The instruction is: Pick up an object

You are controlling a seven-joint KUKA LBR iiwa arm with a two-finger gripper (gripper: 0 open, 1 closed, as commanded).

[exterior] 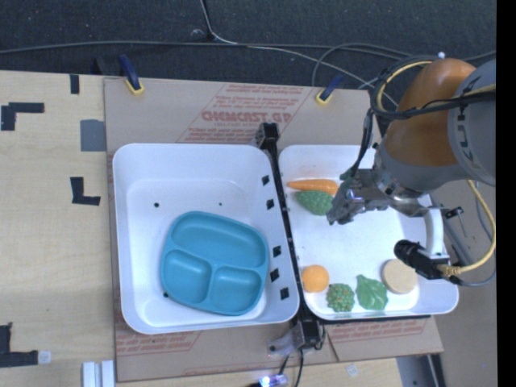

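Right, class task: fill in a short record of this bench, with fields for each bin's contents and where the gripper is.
left bin: blue divided tray
right bin: carrot, green vegetable, orange, two more green vegetables, tan round piece
gripper: over right bin, beside the carrot
held: nothing seen between fingers

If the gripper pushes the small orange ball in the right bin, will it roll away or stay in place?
The orange ball looks round and smooth, so it would probably roll at a light push. It lies near the right bin's left wall, which might stop it soon. Its smooth curve could also slip from between the fingers of the gripper.
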